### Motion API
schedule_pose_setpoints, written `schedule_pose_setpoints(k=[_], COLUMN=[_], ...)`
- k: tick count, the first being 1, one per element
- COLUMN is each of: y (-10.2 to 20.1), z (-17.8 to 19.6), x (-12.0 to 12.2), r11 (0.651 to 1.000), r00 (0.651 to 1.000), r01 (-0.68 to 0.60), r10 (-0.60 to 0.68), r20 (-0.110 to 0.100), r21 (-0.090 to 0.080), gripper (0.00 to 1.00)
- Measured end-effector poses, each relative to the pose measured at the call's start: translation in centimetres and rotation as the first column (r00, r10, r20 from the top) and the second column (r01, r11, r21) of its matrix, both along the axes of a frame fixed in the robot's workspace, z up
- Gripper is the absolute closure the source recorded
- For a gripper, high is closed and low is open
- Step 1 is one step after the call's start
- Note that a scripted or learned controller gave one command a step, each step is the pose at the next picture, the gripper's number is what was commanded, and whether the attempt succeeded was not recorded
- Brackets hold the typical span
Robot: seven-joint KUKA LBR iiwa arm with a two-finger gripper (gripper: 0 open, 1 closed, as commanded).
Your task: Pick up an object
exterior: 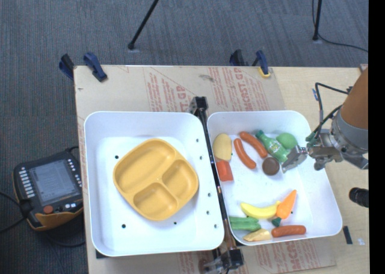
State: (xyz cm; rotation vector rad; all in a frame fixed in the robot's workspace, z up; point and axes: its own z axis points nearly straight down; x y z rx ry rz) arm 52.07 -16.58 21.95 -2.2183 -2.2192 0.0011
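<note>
End effector (296,159) reaches over the right bin (325,206) beside a brown ball (271,166); whether it grips anything cannot be told.
Red lettering, too slanted to read, runs across the desk (150,89). Toy food fills that bin; a yellow plate (156,179) sits in the left bin (99,206). Grey carpet (90,14) surrounds them.

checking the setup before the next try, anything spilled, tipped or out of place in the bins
Nothing stands out. The yellow plate lies flat in the left bin, and the toy foods, such as the banana and carrot, all lie inside the right bin.
</note>
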Motion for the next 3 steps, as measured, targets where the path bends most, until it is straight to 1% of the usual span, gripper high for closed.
schedule_pose_setpoints(k=[1,2,3], y=[3.7,3.6,3.6], z=[-11.9,-10.8,-10.9], x=[6.2,6.4,6.3], r11=[1.0,1.0,1.0], r00=[1.0,1.0,1.0], r01=[-0.001,0.002,0.003], r10=[0.001,-0.002,-0.003], r20=[-0.002,0.0,-0.001], r21=[0.0,0.001,0.001], gripper=[0.0,1.0,0.0])
